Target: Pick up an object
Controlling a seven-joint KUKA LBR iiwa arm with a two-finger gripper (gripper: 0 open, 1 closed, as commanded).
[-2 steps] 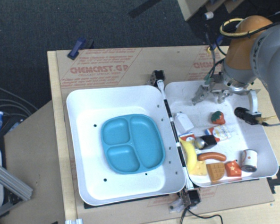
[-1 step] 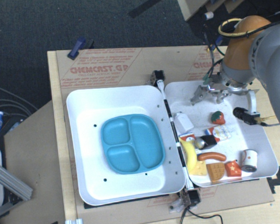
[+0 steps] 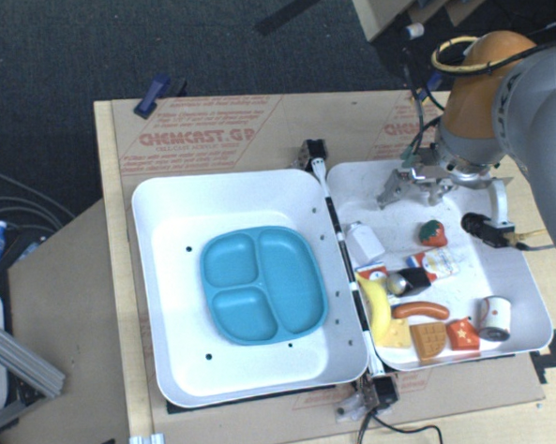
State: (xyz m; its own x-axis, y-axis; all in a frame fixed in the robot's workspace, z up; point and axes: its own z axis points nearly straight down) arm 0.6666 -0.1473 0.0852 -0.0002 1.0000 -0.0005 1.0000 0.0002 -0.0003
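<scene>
Strawberry (image 3: 433,232) lies in the right bin (image 3: 522,291), just below the claw (image 3: 419,185) — arm bends down from the right, claw low over the bin's far part, grasping nothing visible.

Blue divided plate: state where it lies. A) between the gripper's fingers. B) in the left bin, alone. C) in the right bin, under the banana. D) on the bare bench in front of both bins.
B: the blue divided plate lies flat on the floor of the left bin, while the banana and the other small items lie in the right bin.
</scene>
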